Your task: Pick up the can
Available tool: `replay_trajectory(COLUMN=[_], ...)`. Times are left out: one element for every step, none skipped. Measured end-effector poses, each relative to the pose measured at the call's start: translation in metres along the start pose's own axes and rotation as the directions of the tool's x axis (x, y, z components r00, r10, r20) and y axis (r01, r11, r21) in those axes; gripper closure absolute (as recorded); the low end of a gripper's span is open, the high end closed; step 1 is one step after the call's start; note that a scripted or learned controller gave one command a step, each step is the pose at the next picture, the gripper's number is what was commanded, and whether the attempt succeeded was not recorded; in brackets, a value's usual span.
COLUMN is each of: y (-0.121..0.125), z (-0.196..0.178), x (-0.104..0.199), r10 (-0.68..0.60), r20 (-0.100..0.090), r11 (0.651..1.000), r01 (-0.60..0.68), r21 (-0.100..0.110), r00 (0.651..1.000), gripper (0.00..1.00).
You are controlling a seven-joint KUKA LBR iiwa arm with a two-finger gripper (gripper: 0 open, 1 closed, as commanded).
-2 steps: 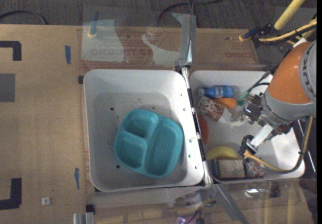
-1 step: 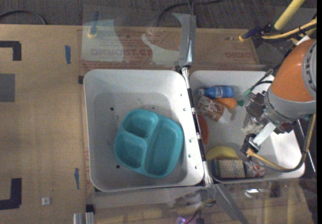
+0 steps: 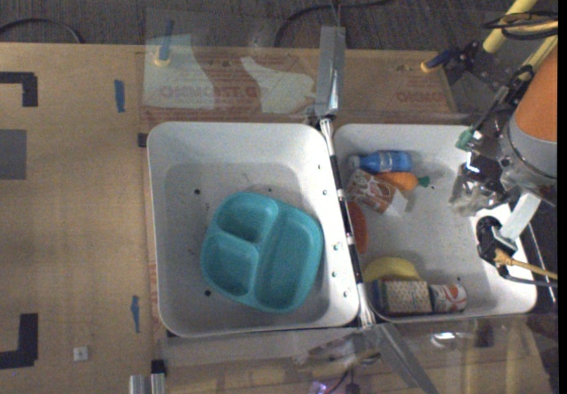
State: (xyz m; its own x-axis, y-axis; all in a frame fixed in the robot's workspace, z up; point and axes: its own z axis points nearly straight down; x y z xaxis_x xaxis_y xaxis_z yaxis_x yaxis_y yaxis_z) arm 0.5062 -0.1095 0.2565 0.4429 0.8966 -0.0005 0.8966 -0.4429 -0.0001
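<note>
The bench [image 3: 71, 206] carried two shallow white bins side by side. The left bin [image 3: 177, 153] held a teal divided plate [image 3: 261, 251], lying flat near its middle. The right bin [image 3: 438, 233] held the clutter: a blue bottle [image 3: 387, 159] along the far wall, a carrot-like orange piece [image 3: 403, 180] just beside it, and a yellow banana-shaped thing [image 3: 392, 268] near the front.

The arm [image 3: 540, 118] reached in at the right edge, its pincer [image 3: 474, 189] hovering over the right side of that bin; whether its jaws stood apart or together could not be told from the blur of dark parts there. Nothing showed between them.

The can [image 3: 372, 190], as best judged, lay on its side near the divider, touching the orange piece; a second labelled cylinder [image 3: 416, 297] lay at the front wall.

The step in hand looked like the approach. The next move called for travel leftward across the bin, then a descent with the jaws straddling the can's round body, clear of its neighbours.
</note>
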Motion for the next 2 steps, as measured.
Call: replay_trajectory(y=[-0.0334, -0.0370], z=[-0.0269, -0.0263], x=[0.0068, 0.0162], r10=[-0.110, -0.281], r20=[0.000, 0.000], r11=[0.994, 0.960], r01=[0.110, 0.281], r21=[0.002, 0.002], r00=[0.994, 0.960], gripper=[1.00, 1.00])
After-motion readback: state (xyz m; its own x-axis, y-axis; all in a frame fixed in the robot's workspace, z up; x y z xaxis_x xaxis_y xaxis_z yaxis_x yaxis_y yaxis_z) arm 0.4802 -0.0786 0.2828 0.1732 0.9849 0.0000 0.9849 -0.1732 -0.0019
